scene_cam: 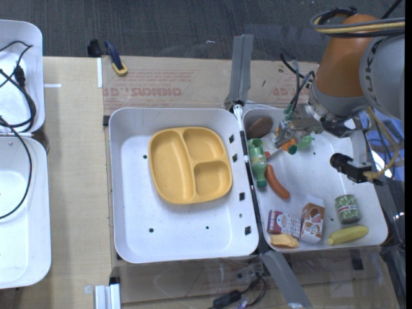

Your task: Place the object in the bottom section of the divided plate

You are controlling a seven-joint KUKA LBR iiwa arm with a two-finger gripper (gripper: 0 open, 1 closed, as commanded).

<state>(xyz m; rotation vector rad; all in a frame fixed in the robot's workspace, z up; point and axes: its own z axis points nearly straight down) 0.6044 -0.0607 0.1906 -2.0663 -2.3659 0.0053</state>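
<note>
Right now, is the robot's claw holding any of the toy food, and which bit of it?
It cannot be told. The gripper is low in the right bin, down among a carrot and other toys, and its tips are hidden.

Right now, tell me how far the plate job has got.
Nothing is done yet: the yellow divided plate in the left bin has nothing in any section. The gripper is low over the toy food at the back of the right bin; whether it holds anything is unclear. Carrying an item to the plate's bottom section is left.
</note>
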